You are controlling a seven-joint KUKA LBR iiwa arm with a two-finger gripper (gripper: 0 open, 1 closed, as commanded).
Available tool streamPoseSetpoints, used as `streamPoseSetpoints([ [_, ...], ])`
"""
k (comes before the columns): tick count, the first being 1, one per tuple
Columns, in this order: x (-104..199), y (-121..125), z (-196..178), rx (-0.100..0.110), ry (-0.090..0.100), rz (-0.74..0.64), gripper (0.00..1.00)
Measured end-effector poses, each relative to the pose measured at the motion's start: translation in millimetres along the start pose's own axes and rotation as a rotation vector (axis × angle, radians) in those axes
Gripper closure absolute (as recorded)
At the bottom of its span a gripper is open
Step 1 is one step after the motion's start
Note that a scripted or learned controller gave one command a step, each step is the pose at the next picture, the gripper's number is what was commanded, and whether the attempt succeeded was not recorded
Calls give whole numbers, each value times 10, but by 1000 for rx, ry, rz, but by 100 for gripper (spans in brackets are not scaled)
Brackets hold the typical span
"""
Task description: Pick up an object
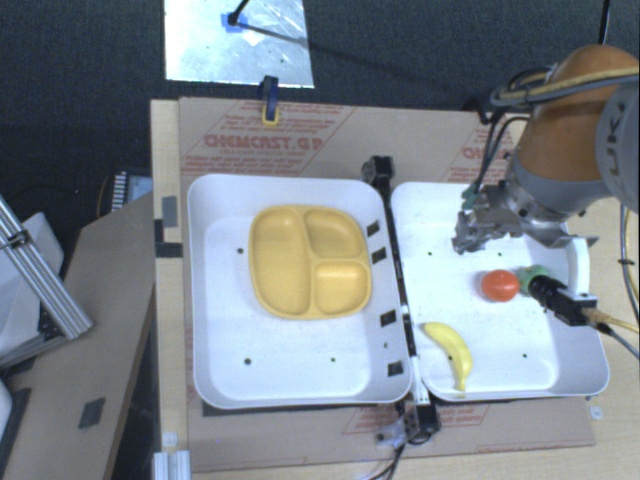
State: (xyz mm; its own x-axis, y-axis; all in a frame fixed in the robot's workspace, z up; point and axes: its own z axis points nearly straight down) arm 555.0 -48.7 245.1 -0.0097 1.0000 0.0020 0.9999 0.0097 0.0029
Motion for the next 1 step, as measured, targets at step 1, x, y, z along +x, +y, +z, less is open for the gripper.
streamPoseSetpoints([
  [1,430,152,107,1,-1,1,100],
])
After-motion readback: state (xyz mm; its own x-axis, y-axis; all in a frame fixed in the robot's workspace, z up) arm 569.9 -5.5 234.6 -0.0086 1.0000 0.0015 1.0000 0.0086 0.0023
